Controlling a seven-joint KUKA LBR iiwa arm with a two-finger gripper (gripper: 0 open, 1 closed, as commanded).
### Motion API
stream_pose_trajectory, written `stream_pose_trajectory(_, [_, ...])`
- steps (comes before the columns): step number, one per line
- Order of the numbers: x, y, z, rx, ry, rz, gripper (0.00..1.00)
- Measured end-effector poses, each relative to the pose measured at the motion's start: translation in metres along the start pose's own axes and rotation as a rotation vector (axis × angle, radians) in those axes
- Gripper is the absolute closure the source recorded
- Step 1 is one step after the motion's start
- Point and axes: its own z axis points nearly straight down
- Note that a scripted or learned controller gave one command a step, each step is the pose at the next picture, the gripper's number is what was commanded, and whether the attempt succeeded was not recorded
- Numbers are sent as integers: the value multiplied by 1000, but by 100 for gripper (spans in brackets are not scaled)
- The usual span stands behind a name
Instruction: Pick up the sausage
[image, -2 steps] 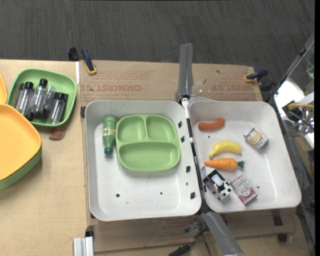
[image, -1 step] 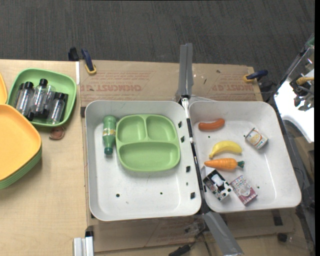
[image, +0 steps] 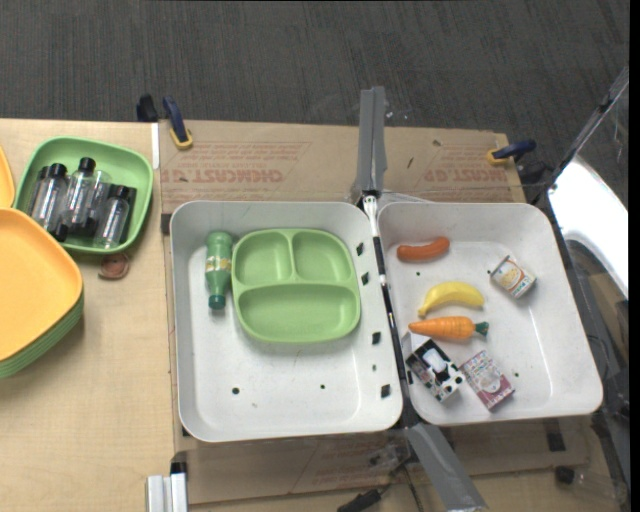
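The sausage (image: 423, 249) is an orange-red, slightly curved link. It lies flat near the back left corner of the right white bin (image: 545, 345). Nothing touches it or covers it. A yellow banana (image: 451, 296) lies a short way in front of it.
The right bin also holds a carrot (image: 445, 327), a small carton (image: 511, 277), a pink packet (image: 487, 379) and a black-and-white box (image: 435, 371). In the left bin (image: 290, 390) sit a green divided plate (image: 296, 284) and a green bottle (image: 217, 268). A green tray of bottles (image: 85, 195) and orange plates (image: 35, 300) stand at far left.
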Motion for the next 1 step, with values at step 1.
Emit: stream_pose_trajectory(1, [-33,-11,1,2,-2,139,100])
